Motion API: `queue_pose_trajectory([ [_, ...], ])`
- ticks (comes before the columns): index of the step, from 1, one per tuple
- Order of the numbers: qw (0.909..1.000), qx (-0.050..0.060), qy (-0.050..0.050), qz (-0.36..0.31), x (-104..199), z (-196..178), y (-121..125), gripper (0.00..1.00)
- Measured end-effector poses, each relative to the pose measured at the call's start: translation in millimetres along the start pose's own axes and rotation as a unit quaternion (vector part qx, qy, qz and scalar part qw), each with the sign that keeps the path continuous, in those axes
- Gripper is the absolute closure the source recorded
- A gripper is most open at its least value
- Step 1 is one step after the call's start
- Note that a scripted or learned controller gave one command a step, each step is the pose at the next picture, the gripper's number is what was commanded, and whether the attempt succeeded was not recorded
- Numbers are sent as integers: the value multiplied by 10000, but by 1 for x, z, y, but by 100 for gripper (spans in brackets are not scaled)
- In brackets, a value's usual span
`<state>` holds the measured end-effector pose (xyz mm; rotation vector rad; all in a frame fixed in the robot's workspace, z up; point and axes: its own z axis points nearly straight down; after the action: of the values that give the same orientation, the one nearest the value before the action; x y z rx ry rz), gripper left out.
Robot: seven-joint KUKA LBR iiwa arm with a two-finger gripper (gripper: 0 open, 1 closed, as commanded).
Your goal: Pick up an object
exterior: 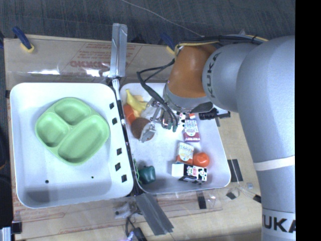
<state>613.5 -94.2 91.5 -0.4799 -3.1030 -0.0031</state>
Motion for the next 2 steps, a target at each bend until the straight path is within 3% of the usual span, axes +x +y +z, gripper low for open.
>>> queue_pose_trajectory([
  [1,10000,3,-37,-27,-3,-13,0,100],
  [2,9990,11,-28,447,-20,-43,-38,100],
])
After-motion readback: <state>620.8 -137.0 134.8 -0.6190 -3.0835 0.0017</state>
